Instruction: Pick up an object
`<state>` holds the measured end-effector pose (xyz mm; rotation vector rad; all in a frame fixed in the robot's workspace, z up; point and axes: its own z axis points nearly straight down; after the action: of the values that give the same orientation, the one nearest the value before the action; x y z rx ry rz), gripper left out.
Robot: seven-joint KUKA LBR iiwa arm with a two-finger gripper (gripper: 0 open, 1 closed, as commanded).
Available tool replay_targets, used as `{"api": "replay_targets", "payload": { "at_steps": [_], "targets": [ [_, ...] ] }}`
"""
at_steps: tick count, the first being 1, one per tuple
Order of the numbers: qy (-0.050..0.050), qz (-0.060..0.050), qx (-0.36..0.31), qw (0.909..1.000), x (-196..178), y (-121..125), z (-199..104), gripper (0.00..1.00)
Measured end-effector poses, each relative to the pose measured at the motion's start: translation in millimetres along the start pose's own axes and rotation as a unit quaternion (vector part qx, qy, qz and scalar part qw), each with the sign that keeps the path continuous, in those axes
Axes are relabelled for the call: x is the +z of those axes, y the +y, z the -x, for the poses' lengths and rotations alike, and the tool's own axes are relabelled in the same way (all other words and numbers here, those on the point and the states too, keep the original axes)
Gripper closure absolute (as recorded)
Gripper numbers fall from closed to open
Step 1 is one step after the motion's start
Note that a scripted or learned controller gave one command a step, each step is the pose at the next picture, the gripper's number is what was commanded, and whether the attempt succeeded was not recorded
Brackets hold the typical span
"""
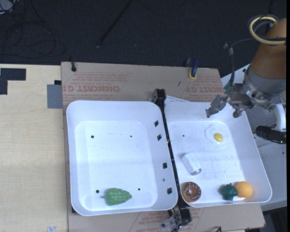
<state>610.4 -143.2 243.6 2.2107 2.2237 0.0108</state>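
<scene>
My gripper (226,107) hangs over the far right corner of the right bin (246,144), its two fingers spread apart with nothing between them. Just below it lies a fried-egg toy (217,137). A white cylinder (191,163) rests near the bin's middle. Along the near edge sit a chocolate donut (191,191), a dark green piece (228,192) and an orange ball (244,189) touching it. A bumpy green object (117,196) lies in the near part of the left bin (82,129).
A black divider (166,149) runs between the two bins. Brown cardboard (135,83) lies under them, with a blue and yellow clamp (193,69) at its far edge. The arm's orange band (270,57) rises at the right.
</scene>
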Motion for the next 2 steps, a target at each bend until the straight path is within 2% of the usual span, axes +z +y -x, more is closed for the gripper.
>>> {"api": "replay_targets", "payload": {
  "at_steps": [1,2],
  "targets": [
    [-0.001,-0.010,0.006,0.9999,109,-23,72,0.00],
    [-0.001,-0.005,0.002,1.0000,158,10,70,0.00]
  ]
}}
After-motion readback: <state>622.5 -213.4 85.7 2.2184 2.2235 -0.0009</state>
